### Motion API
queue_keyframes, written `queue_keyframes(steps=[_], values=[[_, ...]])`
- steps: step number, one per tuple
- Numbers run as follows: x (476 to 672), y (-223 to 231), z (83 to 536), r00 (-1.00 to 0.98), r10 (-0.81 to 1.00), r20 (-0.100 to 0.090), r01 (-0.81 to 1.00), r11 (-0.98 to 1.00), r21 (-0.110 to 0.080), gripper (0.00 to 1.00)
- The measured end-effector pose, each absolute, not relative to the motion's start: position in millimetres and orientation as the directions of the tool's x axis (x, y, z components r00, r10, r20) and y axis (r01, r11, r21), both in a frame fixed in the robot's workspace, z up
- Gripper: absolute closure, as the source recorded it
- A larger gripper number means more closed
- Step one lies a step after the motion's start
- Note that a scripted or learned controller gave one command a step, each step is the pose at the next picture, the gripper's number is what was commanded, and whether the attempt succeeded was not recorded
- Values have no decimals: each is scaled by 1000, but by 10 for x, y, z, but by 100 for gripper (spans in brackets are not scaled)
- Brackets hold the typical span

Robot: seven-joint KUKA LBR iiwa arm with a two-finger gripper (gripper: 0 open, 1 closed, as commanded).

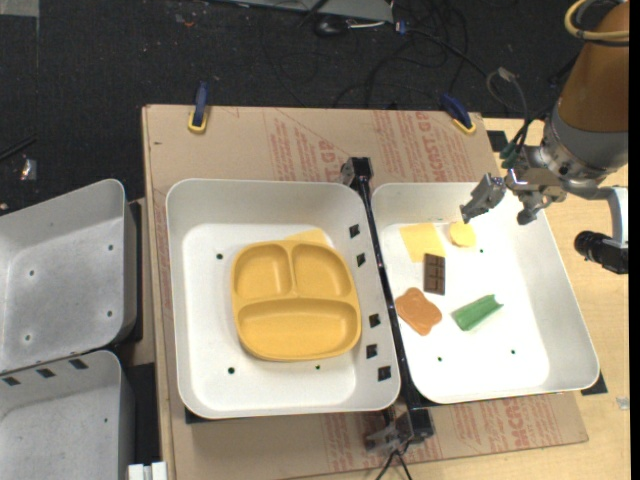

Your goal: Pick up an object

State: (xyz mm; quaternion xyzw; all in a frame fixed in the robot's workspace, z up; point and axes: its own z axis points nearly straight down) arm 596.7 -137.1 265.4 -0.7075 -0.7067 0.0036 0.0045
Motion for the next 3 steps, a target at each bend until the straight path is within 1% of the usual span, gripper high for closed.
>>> queue_keyframes(steps=[1,2,3], values=[[5988,-1368,2721,-1,1000,0,1000,1,0,0],[5940,-1436,2120,2,1000,0,1000,-2,-6,0],[5907,-1463,1678,2,1000,0,1000,-2,-4,0]])
